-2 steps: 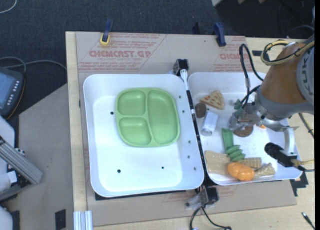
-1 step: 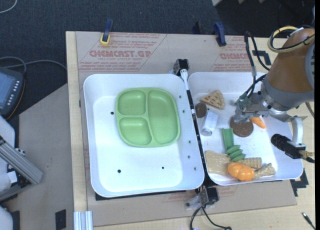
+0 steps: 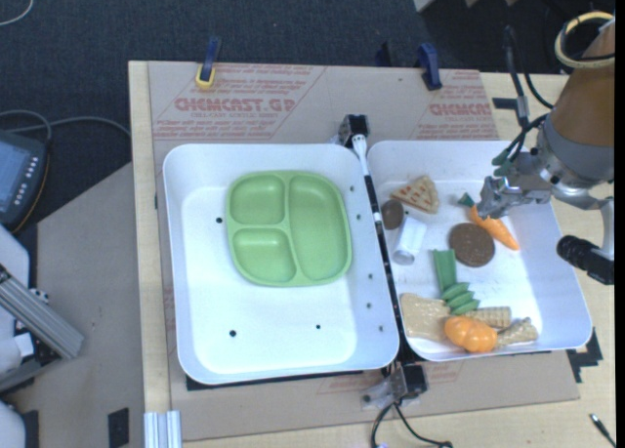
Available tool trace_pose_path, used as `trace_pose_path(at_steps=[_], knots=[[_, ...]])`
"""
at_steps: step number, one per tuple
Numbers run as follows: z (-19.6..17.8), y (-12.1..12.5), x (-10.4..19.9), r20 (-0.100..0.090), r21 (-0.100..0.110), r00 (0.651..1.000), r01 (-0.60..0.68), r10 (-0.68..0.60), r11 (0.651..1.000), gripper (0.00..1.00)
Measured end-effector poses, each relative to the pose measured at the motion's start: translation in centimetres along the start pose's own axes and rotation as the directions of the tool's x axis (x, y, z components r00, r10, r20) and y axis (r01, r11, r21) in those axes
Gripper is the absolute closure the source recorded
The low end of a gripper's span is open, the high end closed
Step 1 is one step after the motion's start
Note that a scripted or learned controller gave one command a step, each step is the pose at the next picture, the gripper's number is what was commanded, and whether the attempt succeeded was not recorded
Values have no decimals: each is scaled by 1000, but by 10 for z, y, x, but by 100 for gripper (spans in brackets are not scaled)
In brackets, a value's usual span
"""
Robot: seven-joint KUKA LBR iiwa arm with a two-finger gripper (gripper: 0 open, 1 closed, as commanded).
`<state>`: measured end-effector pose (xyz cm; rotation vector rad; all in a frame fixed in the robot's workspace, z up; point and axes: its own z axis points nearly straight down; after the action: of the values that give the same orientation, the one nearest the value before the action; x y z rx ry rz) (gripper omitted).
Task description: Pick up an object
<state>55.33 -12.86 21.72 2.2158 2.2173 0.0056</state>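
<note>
Grey arm [image 3: 578,148], orange band, metal hand [image 3: 491,199]

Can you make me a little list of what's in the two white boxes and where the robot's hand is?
left bin: holds a green divided plate, nothing on it
right bin: holds toy food
toy food: carrot, brown round patty, waffle wedge, green pea pod, orange fruit, crackers
gripper: over the right bin, at the carrot's upper end
arm: reaches in from the right
holding anything: cannot tell
</note>
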Motion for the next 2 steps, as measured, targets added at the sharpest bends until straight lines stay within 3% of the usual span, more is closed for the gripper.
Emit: trace_pose_path(at_steps=[1, 2], knots=[[-8, 1, 0, -1, 4, 1000, 0, 0, 1000, 100], [-10, 38, 22, -2, 3, 1000, 4, -4, 1000, 100]])
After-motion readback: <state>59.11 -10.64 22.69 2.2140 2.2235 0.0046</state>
